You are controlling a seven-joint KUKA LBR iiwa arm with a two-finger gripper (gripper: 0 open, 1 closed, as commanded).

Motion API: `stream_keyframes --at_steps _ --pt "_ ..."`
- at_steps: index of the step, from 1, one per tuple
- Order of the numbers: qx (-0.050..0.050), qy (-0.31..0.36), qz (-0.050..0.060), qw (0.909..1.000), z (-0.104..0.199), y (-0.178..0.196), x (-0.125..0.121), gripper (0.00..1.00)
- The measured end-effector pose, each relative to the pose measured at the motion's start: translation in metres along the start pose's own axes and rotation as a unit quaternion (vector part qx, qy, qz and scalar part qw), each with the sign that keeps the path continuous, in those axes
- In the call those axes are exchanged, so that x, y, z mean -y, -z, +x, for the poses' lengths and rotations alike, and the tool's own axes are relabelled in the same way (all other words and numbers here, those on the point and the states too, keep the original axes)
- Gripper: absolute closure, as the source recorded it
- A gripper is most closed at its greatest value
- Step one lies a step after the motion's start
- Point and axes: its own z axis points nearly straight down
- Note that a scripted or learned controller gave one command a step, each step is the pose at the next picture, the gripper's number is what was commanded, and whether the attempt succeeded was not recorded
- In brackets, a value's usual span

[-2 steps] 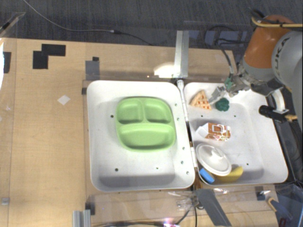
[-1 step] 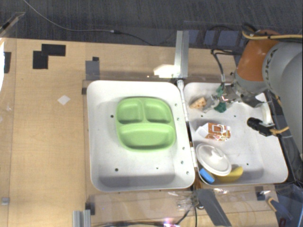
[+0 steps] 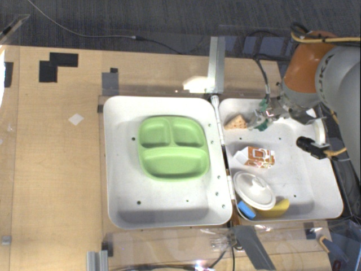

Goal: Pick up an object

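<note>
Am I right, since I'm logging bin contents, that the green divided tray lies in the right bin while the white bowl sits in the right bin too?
Not quite. The camera view shows the green divided tray in the left bin; the white bowl does sit in the right bin.

A divided tray (image 3: pixel 171 147) lies in the left bin (image 3: pixel 121 168).

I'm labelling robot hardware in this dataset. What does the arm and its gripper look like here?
The arm is bulky and rounded, grey, with an orange band above the wrist. Dark cables run beside it. The gripper is small, metallic, with green touches.
</note>
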Motion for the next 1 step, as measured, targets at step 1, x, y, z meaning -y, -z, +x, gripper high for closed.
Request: stream_keyframes --at_steps 1 --pt "-0.002 0.079 0.003 0.9969 0.1178 0.1138 0.0119 1.00"
